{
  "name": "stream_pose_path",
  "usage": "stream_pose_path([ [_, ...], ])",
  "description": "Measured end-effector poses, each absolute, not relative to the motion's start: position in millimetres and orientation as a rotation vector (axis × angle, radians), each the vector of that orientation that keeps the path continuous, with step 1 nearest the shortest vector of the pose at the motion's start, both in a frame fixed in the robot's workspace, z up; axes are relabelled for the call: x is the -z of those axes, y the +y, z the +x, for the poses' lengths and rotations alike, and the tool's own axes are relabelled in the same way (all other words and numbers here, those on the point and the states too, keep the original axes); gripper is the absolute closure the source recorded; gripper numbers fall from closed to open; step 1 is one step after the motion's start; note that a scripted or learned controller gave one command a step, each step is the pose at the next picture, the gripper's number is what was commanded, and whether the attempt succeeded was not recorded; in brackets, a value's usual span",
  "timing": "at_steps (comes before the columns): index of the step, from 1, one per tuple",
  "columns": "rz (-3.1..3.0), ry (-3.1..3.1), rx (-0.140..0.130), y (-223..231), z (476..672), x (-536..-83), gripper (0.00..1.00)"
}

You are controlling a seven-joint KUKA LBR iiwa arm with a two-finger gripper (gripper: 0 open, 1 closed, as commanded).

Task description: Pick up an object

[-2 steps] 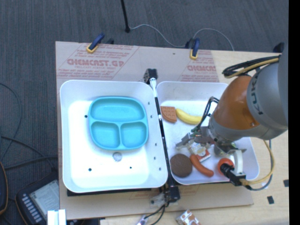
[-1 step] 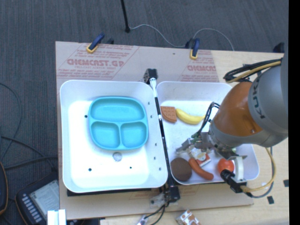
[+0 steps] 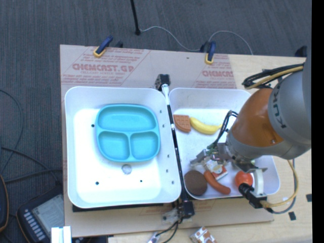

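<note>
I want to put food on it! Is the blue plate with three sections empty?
Empty. The light blue plastic three-section plate in the left white bin has nothing in any of its compartments.

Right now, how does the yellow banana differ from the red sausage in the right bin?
The yellow curved banana lies near the far wall of the right white bin; the red sausage lies near the bin's front edge, beside a brown round object. The banana looks longer and thicker than the sausage. Both are elongated toy foods lying flat.
</note>
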State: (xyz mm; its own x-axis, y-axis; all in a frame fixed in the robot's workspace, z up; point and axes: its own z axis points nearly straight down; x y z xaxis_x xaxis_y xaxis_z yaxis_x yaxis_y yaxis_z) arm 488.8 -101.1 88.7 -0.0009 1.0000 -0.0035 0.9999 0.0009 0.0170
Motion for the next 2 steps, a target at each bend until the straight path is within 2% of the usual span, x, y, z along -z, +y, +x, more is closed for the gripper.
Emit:
stream_pose_path([
  [1, 2.212, 2.209, -0.013, -103, 489.0, -99, 1.00],
  [2, 2.219, 2.222, -0.001, -62, 517.4, -221, 1.00],
])
